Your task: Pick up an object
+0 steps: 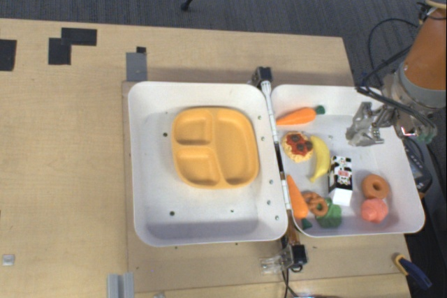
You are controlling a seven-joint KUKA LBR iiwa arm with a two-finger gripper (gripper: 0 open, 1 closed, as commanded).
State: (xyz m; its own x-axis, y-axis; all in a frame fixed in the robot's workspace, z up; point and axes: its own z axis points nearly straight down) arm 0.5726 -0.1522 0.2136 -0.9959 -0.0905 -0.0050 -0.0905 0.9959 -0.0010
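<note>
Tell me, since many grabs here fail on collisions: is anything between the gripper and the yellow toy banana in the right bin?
Nothing visible does. The metal two-finger gripper hovers over bare white floor of the right bin, and the yellow toy banana lies to its left. The small pizza slice touches the banana's far side.

Tray [213, 147] in left bin [150, 220] (toys [328, 171] right).
</note>
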